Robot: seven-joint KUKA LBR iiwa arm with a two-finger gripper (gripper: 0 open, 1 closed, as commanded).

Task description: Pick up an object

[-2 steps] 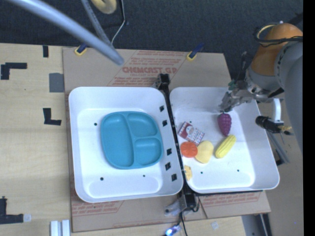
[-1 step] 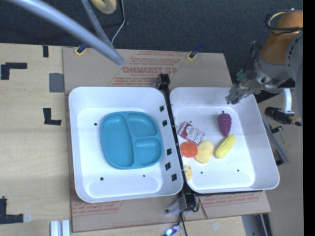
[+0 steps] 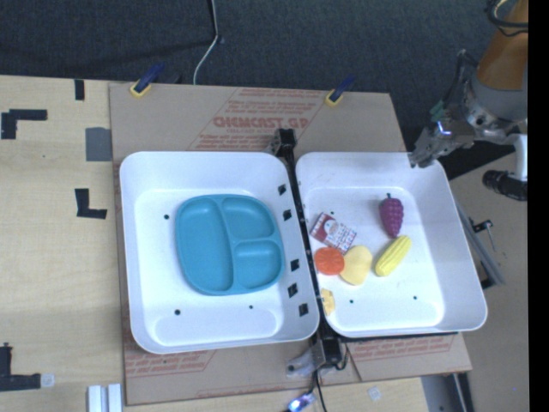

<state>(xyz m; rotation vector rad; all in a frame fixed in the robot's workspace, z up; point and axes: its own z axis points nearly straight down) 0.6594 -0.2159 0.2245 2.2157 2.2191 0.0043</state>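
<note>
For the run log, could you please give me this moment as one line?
claw: above right bin's far right corner, holding nothing | right bin: grapes, corn, lemon, orange | left bin: blue plate

Glossy white plastic bins (image 3: 137, 230); matt blue plastic tray (image 3: 230, 243).

Set high above the bench, looking down at a slant. Takes in both white bins: left bin (image 3: 141, 256), right bin (image 3: 446, 256), side by side on a cardboard sheet (image 3: 249, 118). Far enough back to catch wooden bench (image 3: 51, 256) left of the left bin and dark cloth (image 3: 103, 24) beyond it. Arm (image 3: 502, 67) enters beyond the right bin's far corner.
</note>
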